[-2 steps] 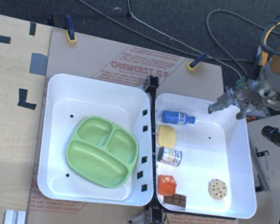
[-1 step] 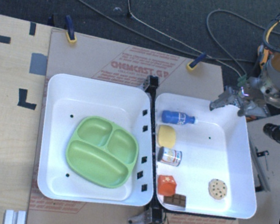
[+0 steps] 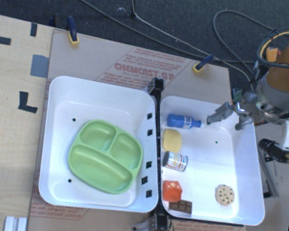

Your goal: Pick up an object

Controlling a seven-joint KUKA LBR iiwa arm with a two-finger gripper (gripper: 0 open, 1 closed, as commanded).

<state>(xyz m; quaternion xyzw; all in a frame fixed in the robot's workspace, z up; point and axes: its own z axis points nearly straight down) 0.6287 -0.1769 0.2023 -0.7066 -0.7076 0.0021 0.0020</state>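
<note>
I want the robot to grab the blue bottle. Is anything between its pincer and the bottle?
Nothing visible. The pincer hangs just right of the blue bottle, with bare white bin floor between them.

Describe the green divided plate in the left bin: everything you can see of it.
The green divided plate is pale green, looks like matte plastic, with rounded corners and raised ridges splitting it into three compartments: one long one along its lower side and two smaller ones above. It lies flat, face up, turned at a slant, on the floor of the left bin. Nothing sits in it. The claw is away over the right bin.
</note>
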